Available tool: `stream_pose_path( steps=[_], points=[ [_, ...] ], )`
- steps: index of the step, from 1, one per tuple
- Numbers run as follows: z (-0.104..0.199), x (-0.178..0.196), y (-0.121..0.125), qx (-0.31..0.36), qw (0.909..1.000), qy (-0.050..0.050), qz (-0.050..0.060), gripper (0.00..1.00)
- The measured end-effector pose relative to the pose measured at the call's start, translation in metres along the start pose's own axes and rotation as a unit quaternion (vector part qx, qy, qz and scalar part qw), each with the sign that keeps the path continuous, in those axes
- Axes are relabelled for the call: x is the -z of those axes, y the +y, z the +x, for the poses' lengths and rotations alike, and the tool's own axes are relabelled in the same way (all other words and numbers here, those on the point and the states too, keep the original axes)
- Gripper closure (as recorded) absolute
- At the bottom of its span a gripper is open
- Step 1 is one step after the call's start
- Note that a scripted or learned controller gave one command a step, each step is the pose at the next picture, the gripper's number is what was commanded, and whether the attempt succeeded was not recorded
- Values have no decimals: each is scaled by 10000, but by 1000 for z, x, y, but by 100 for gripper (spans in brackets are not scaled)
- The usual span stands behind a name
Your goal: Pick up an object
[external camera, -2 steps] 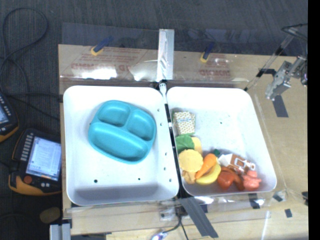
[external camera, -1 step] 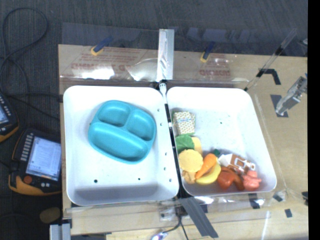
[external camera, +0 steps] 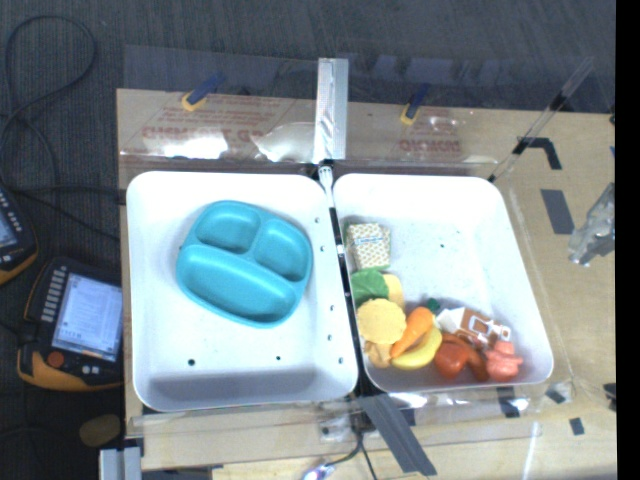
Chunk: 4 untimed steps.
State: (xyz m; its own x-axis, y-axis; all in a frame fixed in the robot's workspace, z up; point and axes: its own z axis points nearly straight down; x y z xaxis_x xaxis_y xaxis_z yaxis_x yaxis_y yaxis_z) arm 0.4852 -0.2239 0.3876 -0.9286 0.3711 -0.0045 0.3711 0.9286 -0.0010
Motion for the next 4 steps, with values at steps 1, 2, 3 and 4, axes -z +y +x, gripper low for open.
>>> stream_pose_path(
  steps=[1,2,3,4],
  points=[
    [0,-9,1,-677,9977,-1,-5,100],
    [0,-25,1,1190,9929,0,-6,100],
    [0,-47,0,2803,9599,2,-7,100],
    [-6,-82,3,3764,9264,10,-7,100]
  ],
)
